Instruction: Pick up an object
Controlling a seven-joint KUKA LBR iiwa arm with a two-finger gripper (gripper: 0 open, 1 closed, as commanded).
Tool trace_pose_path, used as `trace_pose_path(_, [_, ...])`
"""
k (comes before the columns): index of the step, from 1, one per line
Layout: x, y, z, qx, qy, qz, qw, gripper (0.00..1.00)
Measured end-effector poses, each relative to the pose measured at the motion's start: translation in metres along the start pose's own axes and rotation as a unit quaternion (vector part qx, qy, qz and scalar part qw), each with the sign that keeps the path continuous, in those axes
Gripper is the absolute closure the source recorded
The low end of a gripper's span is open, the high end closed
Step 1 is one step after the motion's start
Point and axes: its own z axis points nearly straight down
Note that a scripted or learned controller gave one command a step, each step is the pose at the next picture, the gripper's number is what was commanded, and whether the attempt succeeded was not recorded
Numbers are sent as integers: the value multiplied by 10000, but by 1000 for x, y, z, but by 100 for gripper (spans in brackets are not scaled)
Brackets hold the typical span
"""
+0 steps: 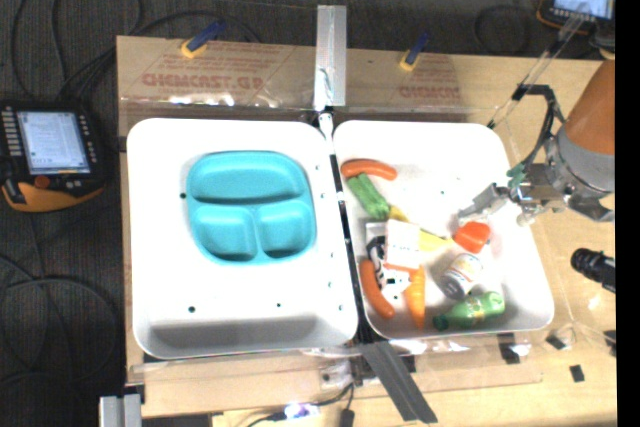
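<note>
The two-finger gripper (487, 200) is seen at the right side of the right shallow white bin (520, 173), reaching in from the right below the grey arm with its orange band (598, 115). Whether it is released or clenched cannot be told, as the tip is small and blurred, and nothing is visibly gripped by it. Just below and beside the tip, a small bottle with an orange cap (466, 255) is lying tilted in the bin. Further down, a green plastic bottle (470, 311) is lying on its side near the bin's front wall. To the left of the gripper, a white card or box (404, 245) is resting among the clutter, with a yellow piece (430, 239) beside it. A green vegetable-shaped toy (368, 195) and an orange sausage-shaped toy (368, 169) are placed near the bin's left wall, well apart from the gripper. In the left shallow white bin (160, 305), a turquoise divided plastic tray (250, 205) is lying flat.
</note>
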Motion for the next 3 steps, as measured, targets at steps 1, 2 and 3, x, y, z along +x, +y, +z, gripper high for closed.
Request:
trace_pose_path(1, [58,12,124,-59,-60,-328,9994,0])
trace_pose_path(2, [60,10,118,-8,-24,-339,9994,100])
trace_pose_path(3, [118,19,21,-1,-12,-89,10000,100])
